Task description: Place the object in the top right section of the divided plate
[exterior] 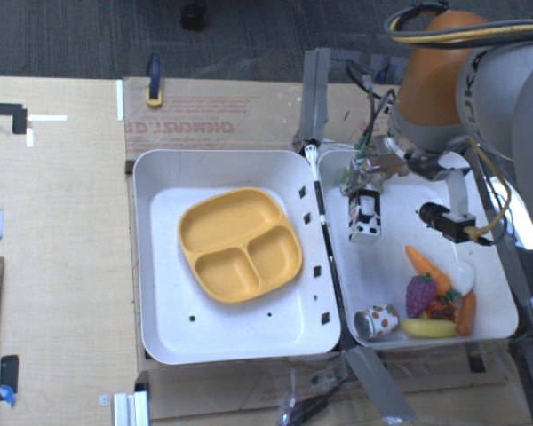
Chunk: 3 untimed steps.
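- We see the yellow divided plate (pixel 240 244) lying in the left bin (pixel 160 327), a little above that bin's middle and turned at a slant, with one large section toward the bin's far edge and two smaller ones toward its near edge.
- All three sections of the divided plate are bare.
- The arm (pixel 480 69) reaches in over the far right corner of the right bin (pixel 506 327), its orange band sitting high above the bin's far edge.
- The gripper (pixel 365 213) hangs over the far left part of the right bin, close to the wall shared with the left bin.
- Between its fingers we see a small white object with black patches (pixel 366 224); the fingers are closed down onto it, one on each side, so the gripper has hold of it.
- We cannot tell whether that object is clear of the bin floor or touching it.
- Along the near edge of the right bin lies a can (pixel 377 321) on its side near the near left corner, and just to its right a yellow banana (pixel 429 328).
- Toward the near right corner we see a bunch of purple grapes (pixel 418 295), an orange carrot (pixel 425 267) just above it, and a second carrot (pixel 466 313) against the right wall, with a small red item (pixel 441 308) between them.
- These toys are bunched together, well apart from the gripper.
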Tool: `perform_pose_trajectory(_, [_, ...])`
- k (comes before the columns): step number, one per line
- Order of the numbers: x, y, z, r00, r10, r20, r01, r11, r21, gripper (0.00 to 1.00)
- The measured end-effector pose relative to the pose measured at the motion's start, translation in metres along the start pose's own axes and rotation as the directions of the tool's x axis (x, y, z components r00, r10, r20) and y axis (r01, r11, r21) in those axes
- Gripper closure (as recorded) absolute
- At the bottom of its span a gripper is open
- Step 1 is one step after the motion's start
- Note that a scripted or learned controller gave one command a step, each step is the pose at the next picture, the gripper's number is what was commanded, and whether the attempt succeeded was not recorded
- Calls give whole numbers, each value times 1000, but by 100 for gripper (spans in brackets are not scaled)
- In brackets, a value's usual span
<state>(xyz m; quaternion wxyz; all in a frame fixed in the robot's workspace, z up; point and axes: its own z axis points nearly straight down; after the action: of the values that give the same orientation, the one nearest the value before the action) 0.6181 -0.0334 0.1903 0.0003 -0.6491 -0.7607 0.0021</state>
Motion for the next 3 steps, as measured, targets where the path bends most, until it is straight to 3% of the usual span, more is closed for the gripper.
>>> perform_pose_trajectory(1, [25,-67,0,985,172,-2,-172,985,2,100])
perform_pose_trajectory(2, [99,-112,0,901,434,-1,-434,901,3,100])
perform_pose_trajectory(3, [174,-104,-46,898,439,0,-439,898,1,100])
